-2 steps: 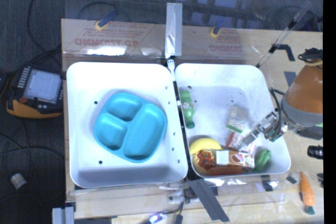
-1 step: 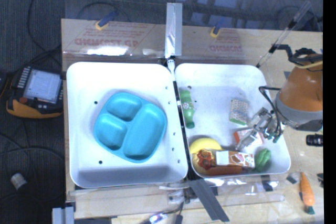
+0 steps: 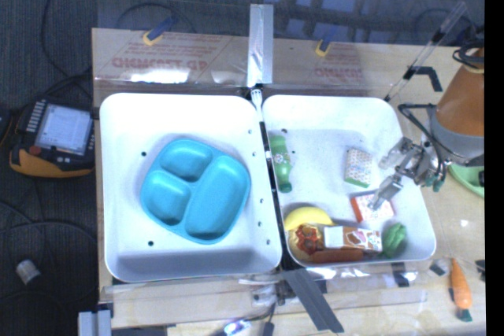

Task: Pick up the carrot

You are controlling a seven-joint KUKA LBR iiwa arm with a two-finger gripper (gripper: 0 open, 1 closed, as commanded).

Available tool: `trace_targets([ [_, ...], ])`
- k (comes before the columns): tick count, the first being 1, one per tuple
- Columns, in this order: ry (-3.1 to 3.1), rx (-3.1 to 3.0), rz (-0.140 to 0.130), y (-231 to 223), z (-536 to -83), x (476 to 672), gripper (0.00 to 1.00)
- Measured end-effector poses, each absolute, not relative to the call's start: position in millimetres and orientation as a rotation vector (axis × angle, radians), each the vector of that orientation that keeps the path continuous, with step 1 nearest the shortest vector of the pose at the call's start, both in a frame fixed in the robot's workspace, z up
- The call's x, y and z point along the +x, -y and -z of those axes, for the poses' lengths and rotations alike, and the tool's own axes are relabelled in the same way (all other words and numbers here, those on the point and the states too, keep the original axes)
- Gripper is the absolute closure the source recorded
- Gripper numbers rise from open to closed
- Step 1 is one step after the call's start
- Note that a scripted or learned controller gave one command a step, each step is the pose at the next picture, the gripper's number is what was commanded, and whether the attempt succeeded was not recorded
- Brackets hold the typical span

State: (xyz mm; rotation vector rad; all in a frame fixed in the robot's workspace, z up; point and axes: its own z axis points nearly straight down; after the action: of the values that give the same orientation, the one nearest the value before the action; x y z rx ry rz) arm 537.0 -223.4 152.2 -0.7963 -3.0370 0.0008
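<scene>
The gripper [image 3: 386, 191] hangs low over the right part of the right bin [image 3: 331, 108], its fingers [image 3: 391, 186] slightly spread, with nothing between them. The tips sit just above a small red-and-white packet [image 3: 367, 208] lying on the bin floor. Just to the left of the gripper lies a small pale speckled packet [image 3: 358, 166]. Along the near wall of this bin rest a green pepper-like piece [image 3: 394, 237], a red-labelled box [image 3: 340, 241] and, behind it, a yellow rounded item [image 3: 305, 217]. A green bottle [image 3: 279, 161] lies against the bin's left wall.

The carrot [image 3: 460, 289] lies outside both bins, on the counter [image 3: 453, 248] near the view's lower right corner, orange with a green end pointing toward the bottom edge, well apart from the gripper.

The left bin [image 3: 126, 193] holds a blue divided tray [image 3: 196, 189] with three compartments. Left of the counter, on the dark carpet, sits a handheld control pendant [image 3: 55, 136] with cables trailing off.
</scene>
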Motion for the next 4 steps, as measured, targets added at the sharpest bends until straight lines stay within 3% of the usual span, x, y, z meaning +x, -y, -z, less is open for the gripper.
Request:
trace_targets([
  [1, 3.147, -0.301, -0.015, 193, -94, 567.1, 0.00],
  [2, 3.142, 0.010, 0.003, 223, -182, 573.8, 0.00],
  [3, 3.129, 0.256, 0.005, 140, -140, 563.0, 0.00],
  [4, 3.137, 0.170, 0.004, 213, -193, 560.0, 0.00],
])
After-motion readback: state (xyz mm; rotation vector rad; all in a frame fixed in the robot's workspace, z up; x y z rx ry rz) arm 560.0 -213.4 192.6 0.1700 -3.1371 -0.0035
